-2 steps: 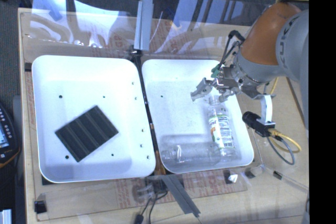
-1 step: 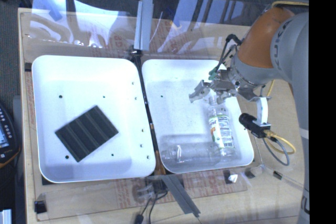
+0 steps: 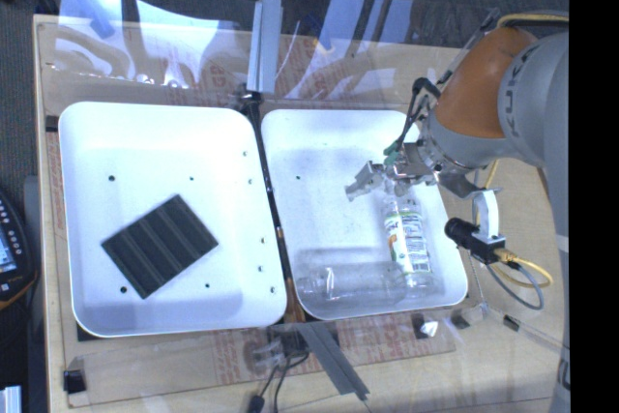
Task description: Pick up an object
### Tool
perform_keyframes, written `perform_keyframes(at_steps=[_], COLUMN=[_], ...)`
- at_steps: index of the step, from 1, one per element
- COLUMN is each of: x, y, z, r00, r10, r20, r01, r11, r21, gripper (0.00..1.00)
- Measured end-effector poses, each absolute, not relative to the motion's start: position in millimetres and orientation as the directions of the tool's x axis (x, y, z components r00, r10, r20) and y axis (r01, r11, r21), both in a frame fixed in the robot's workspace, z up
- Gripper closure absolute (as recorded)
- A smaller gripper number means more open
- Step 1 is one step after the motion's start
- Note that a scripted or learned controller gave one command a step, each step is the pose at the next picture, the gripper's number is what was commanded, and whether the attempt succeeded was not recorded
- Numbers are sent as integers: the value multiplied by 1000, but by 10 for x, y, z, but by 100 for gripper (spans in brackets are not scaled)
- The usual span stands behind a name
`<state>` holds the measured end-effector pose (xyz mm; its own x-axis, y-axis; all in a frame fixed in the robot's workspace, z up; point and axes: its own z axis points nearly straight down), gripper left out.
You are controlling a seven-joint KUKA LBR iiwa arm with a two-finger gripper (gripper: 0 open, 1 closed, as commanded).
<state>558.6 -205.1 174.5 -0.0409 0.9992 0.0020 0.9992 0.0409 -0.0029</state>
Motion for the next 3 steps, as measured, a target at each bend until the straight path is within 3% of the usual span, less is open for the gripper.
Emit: perform_keyframes(at_steps=[1, 2, 3], x=[5478, 5143, 4777], y=[-2087, -1996, -2106], z=[1709, 1989, 2643], r00=[-70, -93, -135], r10=[998, 996, 991], r20=[3, 2, -1], r01=[998, 996, 991], r11=[70, 93, 135], r21=[-5, -2, 1], gripper=[0, 0, 0])
